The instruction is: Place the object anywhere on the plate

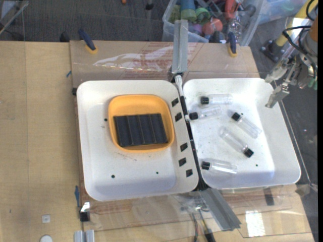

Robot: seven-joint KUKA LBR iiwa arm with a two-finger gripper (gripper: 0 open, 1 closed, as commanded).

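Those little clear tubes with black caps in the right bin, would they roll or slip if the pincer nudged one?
Probably. Each tube lies on its side and looks round, so a nudge could roll it. The clear, smooth-looking walls may slip between fingers. They look light.

Hand (pixel 277 91) open, at right edge

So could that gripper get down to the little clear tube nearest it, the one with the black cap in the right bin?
Probably yes. The gripper hangs over the right bin's far right edge, and the capped tube lies flat, apart from the other tubes, with nothing above it. Its clear, round body may be hard to grip, though.
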